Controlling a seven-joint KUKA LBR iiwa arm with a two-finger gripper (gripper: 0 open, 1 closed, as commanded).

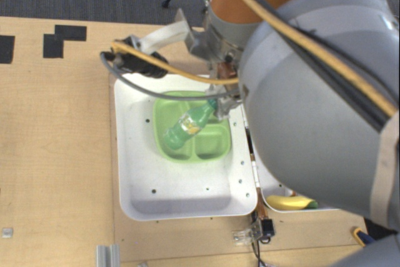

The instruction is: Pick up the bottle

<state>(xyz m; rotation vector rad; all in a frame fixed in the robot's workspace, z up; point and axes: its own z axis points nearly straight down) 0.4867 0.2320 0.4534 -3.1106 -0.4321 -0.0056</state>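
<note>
Bottle (189,124): translucent green, pale label, lying tilted across green divided tray (209,150) | Tray: inside left white bin (134,153) | Pincer (220,104): at bottle's neck end; grip cannot be told.

A light green, compartmented plastic tray (209,148) is lying in the shallow white bin (134,166), which is sitting on the pale wooden desk (56,153); a yellow object (292,202) is lying in the neighbouring bin.
</note>
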